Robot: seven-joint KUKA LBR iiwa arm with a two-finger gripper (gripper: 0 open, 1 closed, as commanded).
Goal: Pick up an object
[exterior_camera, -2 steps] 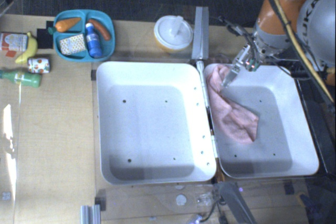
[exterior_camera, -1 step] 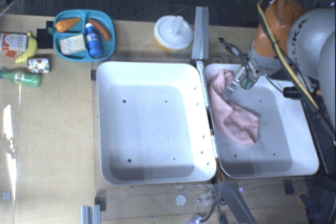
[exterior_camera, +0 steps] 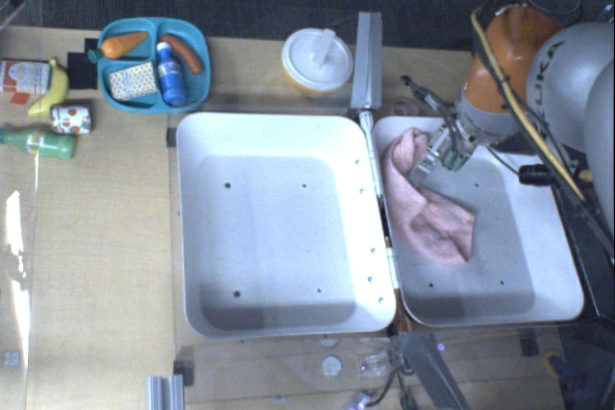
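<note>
A crumpled pink cloth lies in the right white bin, stretching from the bin's upper left corner towards its middle. My gripper hangs low over the upper part of that bin, at the cloth's upper right edge. It stands open, one fingertip touching or nearly touching the cloth's raised fold, the other over bare bin floor. Nothing sits between its fingers. The grey arm with the orange band reaches in from the upper right.
The left white bin adjoins the right one. Beyond the bins stand a white lidded cup and a blue divided tray holding toy food. A banana, a small can and a green bottle lie far left.
</note>
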